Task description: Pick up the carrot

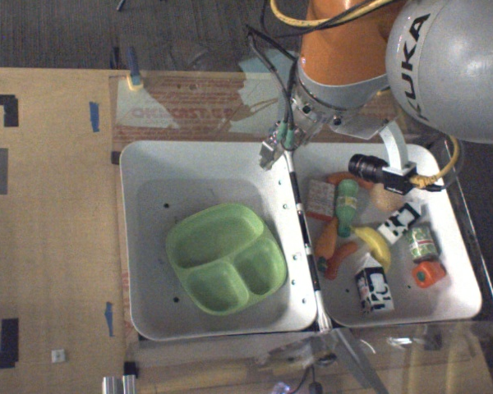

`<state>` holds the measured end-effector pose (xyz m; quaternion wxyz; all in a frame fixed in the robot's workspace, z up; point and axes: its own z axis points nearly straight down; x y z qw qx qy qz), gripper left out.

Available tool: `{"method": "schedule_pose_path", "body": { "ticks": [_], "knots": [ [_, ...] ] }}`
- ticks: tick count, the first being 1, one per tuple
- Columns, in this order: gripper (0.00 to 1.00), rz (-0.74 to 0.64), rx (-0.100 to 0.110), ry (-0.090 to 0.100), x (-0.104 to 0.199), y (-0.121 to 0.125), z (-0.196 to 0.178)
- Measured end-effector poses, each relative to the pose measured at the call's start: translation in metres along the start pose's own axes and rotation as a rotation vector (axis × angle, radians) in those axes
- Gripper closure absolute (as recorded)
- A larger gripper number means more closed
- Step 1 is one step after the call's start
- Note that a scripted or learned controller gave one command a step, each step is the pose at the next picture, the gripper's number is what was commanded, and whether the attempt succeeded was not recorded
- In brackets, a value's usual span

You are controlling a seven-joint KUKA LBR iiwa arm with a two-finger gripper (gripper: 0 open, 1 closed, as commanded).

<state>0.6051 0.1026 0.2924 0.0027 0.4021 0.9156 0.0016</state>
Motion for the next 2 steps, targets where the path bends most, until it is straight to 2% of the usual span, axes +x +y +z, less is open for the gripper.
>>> {"method": "schedule_pose_path", "body": {
  "ticks": [1, 2],
  "knots": [
    [1.00, 0.301, 0.007, 0.003, 0.043, -0.006, 0.029],
    [1.00, 0.220, 0.006, 0.004, 0.072, -0.046, 0.042]
  ]
}}
